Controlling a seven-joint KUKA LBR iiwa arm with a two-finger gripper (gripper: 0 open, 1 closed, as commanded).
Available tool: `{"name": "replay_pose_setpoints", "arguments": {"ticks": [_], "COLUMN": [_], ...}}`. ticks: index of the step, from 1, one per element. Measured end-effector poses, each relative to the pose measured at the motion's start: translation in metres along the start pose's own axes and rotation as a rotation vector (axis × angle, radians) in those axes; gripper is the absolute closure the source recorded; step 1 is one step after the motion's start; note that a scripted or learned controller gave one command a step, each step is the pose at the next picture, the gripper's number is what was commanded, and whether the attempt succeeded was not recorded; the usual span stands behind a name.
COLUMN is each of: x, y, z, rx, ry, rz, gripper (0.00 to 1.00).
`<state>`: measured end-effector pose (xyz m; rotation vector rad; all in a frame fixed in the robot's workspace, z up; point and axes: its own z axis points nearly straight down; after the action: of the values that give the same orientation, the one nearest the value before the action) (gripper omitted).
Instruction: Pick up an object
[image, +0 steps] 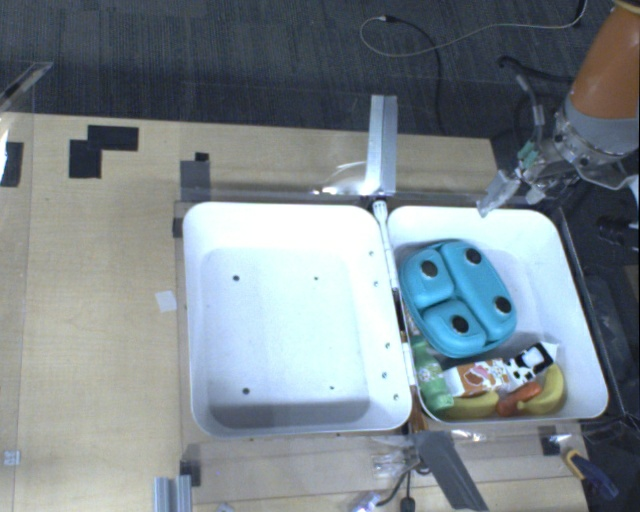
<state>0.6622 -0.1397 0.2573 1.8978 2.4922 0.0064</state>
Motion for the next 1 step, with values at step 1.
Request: {"name": "replay_pose_setpoints", "arguments": {"ticks": [1], "x": [0.0432], "y": [-0.0403], "z": [0.1219], "rx": [-0.010], "ry": [-0.006], "rz": [0.040], "gripper": [0.00]}}
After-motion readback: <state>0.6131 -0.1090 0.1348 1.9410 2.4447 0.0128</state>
